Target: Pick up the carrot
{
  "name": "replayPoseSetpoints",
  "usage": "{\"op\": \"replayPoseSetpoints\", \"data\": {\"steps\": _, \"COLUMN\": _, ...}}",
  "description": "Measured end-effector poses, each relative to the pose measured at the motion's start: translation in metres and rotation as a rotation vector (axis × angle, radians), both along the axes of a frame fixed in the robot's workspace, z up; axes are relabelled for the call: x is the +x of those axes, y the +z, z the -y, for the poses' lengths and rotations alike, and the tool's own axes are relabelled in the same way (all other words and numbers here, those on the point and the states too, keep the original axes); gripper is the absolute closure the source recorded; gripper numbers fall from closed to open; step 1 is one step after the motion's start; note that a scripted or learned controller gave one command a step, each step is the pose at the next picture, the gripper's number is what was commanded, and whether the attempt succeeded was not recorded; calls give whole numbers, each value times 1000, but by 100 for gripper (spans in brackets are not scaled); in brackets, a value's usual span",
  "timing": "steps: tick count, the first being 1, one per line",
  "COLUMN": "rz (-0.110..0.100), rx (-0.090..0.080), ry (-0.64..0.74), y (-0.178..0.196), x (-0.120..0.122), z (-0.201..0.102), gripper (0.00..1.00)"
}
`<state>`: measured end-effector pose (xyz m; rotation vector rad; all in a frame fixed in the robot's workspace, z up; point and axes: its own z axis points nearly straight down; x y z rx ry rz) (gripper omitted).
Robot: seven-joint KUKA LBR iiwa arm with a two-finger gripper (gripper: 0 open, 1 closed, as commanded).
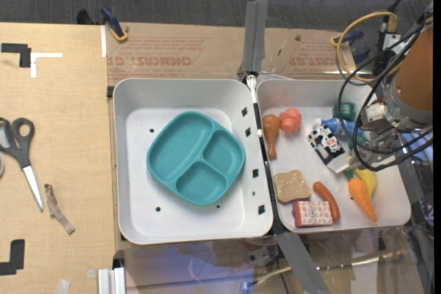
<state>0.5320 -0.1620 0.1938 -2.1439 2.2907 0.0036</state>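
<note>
Two white bins side by side: left bin [124, 169] holds one teal three-compartment plate [196, 158]; right bin [400, 217] holds the toy food.

Arm [417, 76] enters from the right, orange band over the right bin's far-right side, cables looped below it. Gripper sits somewhere behind the cabling; whether it is spread or pressed together I cannot tell.

Right bin count, largest down: one cow-patterned toy [325, 141], one drumstick [271, 133], one red packet [313, 213], one bread slice [291, 184], one carrot [362, 198], one sausage [326, 199], one peach-coloured fruit [291, 120], one yellow piece [368, 179].

Carrot lies at the near right of the right bin, tip pointing near-right, green top touching the yellow piece. Judged: light, rigid plastic, smooth and tapered, so likely to slip. Best taken across the thick upper body, just below the green top.

On the bench at left: one pair of scissors [22, 151].
</note>
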Motion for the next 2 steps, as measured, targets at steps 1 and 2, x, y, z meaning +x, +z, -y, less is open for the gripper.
{"op": "replayPoseSetpoints", "data": {"steps": 1, "rz": -1, "rx": -1, "ry": 188, "y": -34, "x": -54, "z": 42, "gripper": 100}}
{"op": "replayPoseSetpoints", "data": {"steps": 2, "rz": 1, "rx": 0, "ry": 414, "y": 2, "x": -50, "z": -8, "gripper": 100}}
